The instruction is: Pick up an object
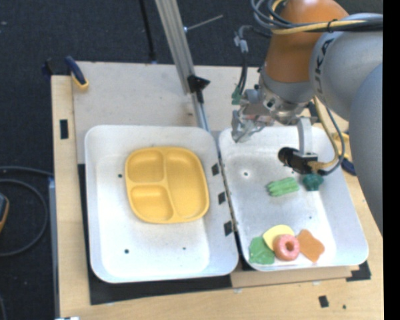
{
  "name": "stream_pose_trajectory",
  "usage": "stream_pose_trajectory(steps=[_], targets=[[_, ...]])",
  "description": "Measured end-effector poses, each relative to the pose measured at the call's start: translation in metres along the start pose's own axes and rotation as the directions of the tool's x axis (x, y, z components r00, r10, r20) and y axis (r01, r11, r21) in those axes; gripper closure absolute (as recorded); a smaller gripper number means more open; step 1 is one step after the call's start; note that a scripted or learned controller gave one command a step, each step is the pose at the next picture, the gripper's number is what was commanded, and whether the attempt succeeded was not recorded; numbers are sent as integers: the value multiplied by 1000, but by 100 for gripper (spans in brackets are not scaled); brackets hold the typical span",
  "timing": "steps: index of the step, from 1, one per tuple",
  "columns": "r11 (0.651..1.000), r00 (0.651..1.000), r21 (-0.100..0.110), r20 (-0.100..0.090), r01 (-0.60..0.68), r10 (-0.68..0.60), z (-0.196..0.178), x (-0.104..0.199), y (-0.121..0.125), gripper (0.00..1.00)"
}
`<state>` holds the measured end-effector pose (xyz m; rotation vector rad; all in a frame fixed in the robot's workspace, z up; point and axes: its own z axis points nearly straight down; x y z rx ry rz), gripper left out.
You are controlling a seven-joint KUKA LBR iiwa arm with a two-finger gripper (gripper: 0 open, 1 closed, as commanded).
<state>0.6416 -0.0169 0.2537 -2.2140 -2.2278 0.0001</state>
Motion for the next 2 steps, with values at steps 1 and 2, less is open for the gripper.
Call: stream_pose_trajectory(steps=[1,2], targets=[[1000,1000,0,0,0,0,11,48,-5,100],[1000,1000,-3,0,0,0,7,90,-4,100]])
